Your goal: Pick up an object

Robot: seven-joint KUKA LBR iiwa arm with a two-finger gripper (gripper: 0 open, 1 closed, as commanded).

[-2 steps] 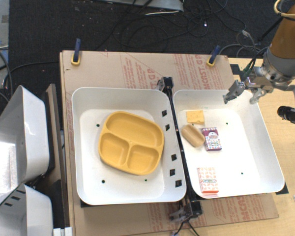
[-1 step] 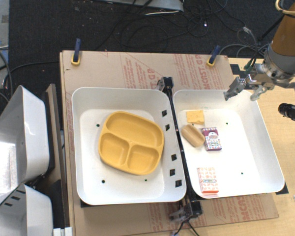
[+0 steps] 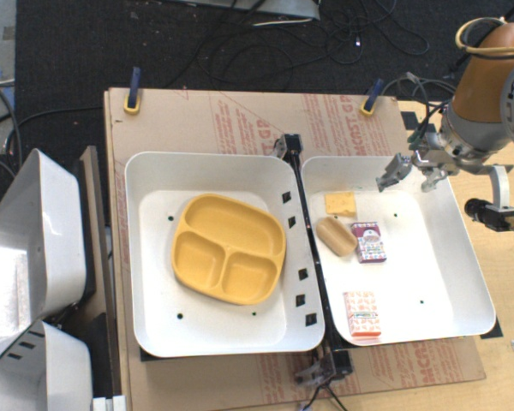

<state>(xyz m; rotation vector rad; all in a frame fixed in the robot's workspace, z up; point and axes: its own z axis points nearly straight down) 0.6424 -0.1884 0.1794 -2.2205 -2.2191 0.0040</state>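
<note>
From above, the grey two-finger pincer (image 3: pixel 414 174) hangs over the right shallow white plastic bin's (image 3: pixel 463 272) far edge, fingers spread apart, gripping nothing. Just below-left of it lies a yellow square sponge-like block (image 3: pixel 340 203); further down sit a tan bun-shaped roll (image 3: pixel 334 235), a small maroon carton (image 3: pixel 368 242) and an orange-and-white packet (image 3: pixel 361 314). Far left, a yellow compartment tray (image 3: pixel 228 248) fills the other bin (image 3: pixel 146 229).

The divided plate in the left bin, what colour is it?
Yellow all over; the camera view shows the plate plainly.
</note>
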